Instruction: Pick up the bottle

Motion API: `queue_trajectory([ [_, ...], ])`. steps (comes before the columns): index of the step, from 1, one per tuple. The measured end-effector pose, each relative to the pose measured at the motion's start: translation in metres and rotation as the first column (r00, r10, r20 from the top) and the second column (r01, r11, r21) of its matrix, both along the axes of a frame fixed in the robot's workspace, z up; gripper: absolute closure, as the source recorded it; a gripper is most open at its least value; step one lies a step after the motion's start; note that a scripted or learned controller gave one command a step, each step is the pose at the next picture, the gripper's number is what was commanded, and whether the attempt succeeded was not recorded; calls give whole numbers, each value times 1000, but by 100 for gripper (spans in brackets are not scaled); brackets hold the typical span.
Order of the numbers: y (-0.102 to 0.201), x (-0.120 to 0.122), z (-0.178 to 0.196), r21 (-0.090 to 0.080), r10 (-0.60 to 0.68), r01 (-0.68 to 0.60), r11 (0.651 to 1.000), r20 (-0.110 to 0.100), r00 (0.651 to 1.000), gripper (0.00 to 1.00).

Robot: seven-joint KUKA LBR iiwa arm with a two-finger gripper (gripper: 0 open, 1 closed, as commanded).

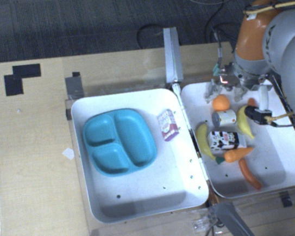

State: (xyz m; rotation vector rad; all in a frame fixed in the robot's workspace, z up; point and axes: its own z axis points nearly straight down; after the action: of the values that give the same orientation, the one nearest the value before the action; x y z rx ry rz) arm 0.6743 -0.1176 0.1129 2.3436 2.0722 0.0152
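Spanning pale wood, bench, dark carpet behind, hand grip unclear above right bin

The arm is made of broad, rounded, pale grey shells with a smooth, matte finish. Above the wrist sits a domed orange band, edged by a thin pale ring at its top. Below the band the wrist narrows into a cluster of small silver metal parts. A thin cable runs along the wrist's side.
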Motion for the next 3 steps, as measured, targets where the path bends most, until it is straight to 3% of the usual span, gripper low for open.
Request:
queue_trajectory([
  [3,0,0,0,0,0,0,1000,0,1000,0],
])
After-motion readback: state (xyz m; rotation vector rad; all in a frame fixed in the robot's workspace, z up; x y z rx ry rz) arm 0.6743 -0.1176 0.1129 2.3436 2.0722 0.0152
